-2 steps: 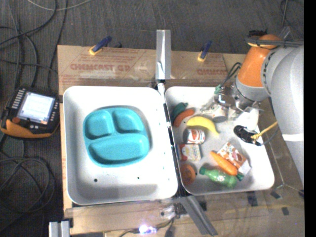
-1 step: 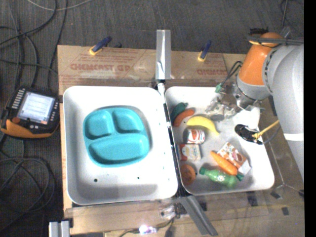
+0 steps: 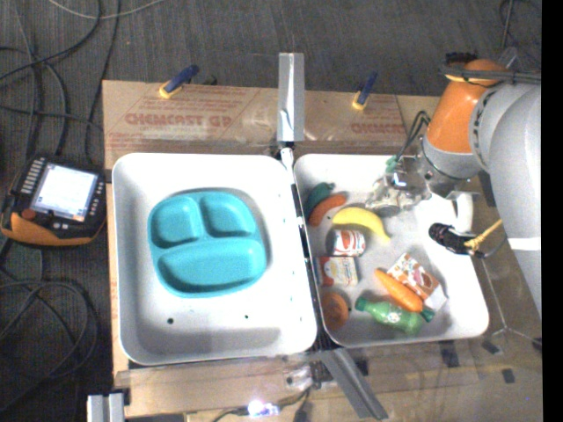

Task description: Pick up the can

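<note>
Right bin | can hemmed: banana above, carrot lower-right

Light falls evenly from above and is moderately bright, so the two shallow white plastic bins read pale and slightly washed out while the dark grey carpeted floor around the desk stays dim. Shadows are soft and short: a faint one lies along the inner lower wall of the left bin, and a small glare spot glints on the metal bracket at the bottom edge. The picture is mildly soft and grainy throughout, with small items in the right bin blurred at their edges.
</note>
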Available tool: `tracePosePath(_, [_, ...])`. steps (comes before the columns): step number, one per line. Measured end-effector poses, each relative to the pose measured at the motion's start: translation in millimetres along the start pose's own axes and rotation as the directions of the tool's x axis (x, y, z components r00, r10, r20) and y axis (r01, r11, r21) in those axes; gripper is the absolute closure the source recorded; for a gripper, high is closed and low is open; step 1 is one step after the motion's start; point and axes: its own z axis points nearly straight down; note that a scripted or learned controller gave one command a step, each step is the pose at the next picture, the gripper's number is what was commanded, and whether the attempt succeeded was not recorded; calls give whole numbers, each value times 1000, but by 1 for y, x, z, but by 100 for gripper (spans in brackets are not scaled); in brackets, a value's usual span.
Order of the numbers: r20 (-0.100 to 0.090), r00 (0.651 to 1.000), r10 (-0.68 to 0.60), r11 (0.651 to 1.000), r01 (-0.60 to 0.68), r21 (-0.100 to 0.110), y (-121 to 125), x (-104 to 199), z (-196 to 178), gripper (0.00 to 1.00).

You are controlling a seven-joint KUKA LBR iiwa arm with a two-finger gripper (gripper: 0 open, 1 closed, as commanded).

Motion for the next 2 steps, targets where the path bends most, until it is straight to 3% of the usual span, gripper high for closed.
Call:
tracePosePath(1, [-8,1000,-26,1000,26,-8,-24,58,-120,100])
tracePosePath(2, [-11,995,102,995,-102,-4,-14,56,-64,100])
